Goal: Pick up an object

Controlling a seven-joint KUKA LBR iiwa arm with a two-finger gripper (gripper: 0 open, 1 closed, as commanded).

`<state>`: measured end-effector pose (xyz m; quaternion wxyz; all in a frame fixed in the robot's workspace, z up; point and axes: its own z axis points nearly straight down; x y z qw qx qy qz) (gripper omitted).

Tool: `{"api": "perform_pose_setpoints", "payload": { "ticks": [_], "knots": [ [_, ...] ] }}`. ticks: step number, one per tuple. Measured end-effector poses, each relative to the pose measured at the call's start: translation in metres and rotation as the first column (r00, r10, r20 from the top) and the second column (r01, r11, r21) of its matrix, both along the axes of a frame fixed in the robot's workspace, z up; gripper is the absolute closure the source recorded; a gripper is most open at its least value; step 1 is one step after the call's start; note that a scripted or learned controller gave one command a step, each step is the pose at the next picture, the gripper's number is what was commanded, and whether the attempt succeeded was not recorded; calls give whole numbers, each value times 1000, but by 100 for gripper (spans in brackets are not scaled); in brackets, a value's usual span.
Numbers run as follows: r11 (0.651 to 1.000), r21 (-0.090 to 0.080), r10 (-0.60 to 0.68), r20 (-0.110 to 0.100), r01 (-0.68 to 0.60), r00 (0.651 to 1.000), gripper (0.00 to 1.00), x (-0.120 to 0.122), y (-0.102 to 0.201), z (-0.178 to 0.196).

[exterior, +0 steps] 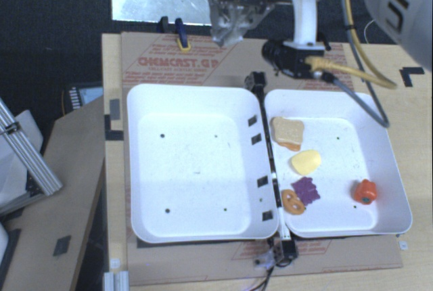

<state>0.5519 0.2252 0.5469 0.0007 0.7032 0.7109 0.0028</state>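
Camera view puts the gripper [229, 27], whose finger state cannot be told, high above the bench's far edge, with the bread slice [287, 132] nearest, toward five o'clock in the right bin [389, 168].

open floor in left bin [135, 147]; right bin [385, 161] cluttered leftward

Two bins side by side on the surface [406, 127]. In the right bin [385, 147]: toast [287, 132] rearmost by the divider, w/ chip [306, 162] just in front, then grapes [308, 190] touching pretzel [293, 202] (nearest the front), pepper [365, 191] well apart at right.
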Motion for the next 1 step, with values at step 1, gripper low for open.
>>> {"api": "perform_pose_setpoints", "payload": {
  "ticks": [1],
  "knots": [
    [1000,-2,-4,-4,4,1000,100,5,9,-13]
  ]
}}
